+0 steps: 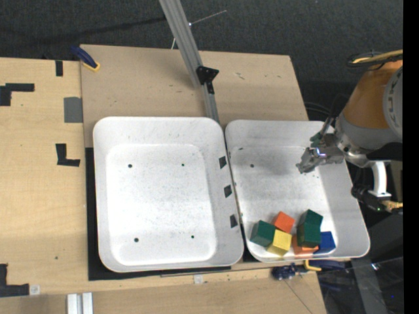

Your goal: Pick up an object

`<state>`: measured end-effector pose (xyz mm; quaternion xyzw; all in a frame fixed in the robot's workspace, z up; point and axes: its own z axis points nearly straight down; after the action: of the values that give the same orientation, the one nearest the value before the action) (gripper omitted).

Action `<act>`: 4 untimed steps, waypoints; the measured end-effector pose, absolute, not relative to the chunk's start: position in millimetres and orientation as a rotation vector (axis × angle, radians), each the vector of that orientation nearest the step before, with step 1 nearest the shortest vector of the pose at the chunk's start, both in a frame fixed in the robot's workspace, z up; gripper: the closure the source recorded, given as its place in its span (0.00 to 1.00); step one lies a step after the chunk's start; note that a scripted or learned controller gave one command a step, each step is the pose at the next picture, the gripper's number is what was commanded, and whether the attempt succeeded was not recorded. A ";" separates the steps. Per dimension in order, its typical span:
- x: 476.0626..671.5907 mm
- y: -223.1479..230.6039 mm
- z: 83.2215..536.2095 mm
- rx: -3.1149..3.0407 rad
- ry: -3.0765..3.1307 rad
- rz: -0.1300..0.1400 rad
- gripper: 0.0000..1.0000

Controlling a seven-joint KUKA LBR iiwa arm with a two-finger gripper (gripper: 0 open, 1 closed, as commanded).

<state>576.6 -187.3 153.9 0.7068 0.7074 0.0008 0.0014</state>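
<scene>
A cluster of small blocks lies at the near edge of the right bin [262, 142]: a dark green block [263, 232], a yellow block [281, 241], an orange block [284, 221], a taller green block [311, 226] and a blue block [327, 241]. My gripper [313, 158] hangs over the far right part of the same bin, well behind the blocks and apart from them. I see nothing between its fingers.
The left bin [157, 126] sits beside the right one on the wooden bench. A slanted metal pole [186, 34] rises behind the bins. The arm's orange band [370, 100] stands at the right edge.
</scene>
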 end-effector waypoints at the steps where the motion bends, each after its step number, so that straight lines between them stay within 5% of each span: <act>1: 570.2 -179.9 207.8 2.216 2.222 0.004 1.00; 2: 570.6 -179.6 233.2 2.220 2.222 -0.002 1.00; 4: 562.6 -78.8 242.0 2.216 2.229 0.000 1.00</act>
<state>562.6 -78.8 242.0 0.7050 0.7092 0.0001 -0.0011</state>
